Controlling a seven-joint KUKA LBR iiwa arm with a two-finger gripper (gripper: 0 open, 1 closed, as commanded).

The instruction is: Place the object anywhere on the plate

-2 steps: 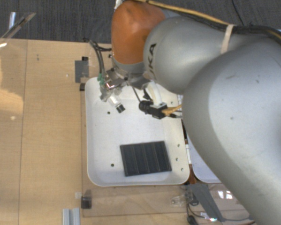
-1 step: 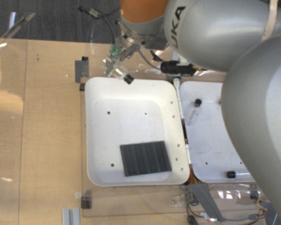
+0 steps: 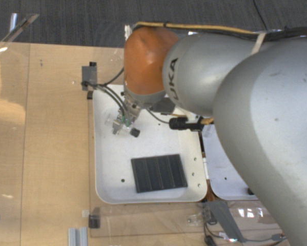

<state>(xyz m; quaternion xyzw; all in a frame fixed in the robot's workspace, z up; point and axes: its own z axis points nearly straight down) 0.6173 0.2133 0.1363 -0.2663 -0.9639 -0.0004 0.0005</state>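
Gripper (image 3: 123,124) hangs low over the upper left part of the left bin (image 3: 104,188), reaching down from the orange band (image 3: 145,60) of the big grey arm (image 3: 245,86) that comes in from the right and covers much of the right bin (image 3: 225,183). Its fingers are small and partly see-through against the white floor, and whether they stand apart or together cannot be told; nothing can be made out between them. A small dark piece (image 3: 135,132) shows just beside the fingertips, on their lower right; whether it belongs to the gripper or is a loose object is unclear. The dark ribbed rectangular plate (image 3: 159,172) lies flat on the floor of the left bin, near its lower edge, well apart from the gripper, its top bare. Black cables (image 3: 107,88) run from the wrist toward a small black mount (image 3: 89,76) at the bin's upper left corner.
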